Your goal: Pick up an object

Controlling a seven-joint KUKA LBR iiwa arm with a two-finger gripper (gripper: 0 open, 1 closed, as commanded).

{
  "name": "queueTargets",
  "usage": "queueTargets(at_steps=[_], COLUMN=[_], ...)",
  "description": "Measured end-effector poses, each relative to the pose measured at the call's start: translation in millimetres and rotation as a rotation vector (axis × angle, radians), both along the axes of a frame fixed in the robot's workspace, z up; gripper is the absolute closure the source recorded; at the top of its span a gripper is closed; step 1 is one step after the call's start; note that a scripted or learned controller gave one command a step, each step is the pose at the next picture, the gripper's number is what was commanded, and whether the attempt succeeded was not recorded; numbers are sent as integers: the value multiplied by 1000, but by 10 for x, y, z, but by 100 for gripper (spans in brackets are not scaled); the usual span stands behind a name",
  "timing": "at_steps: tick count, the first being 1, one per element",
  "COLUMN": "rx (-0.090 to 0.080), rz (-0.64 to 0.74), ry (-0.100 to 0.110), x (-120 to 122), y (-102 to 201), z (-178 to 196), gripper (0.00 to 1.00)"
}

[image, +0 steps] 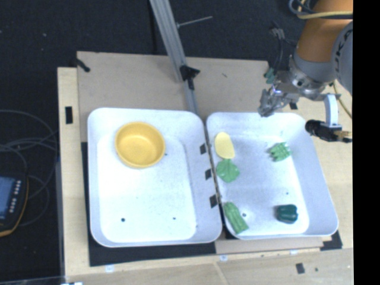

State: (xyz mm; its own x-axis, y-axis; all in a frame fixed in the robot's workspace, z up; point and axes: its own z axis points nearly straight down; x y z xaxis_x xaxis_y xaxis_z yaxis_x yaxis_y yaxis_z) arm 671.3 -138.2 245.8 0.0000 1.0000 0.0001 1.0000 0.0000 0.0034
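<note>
While over right bin [309,159] rim | end effector [272,105] | labels unreadable

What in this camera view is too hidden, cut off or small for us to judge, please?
- Gripper: small and blurred above the right bin's far rim; finger state unreadable.
- Arm: cut off by the top and right edges.
- Green items by the divider: too small to identify.
- Device at left: cut off by the edge.
- Bowl in the left bin: its underside is hidden.
</note>
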Motion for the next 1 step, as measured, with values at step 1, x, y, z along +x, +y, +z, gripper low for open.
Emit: queueTargets(at_steps=[1], rx=[1], rz=[4], ry=[1], x=[4], y=[501], z=[96], gripper=[100])
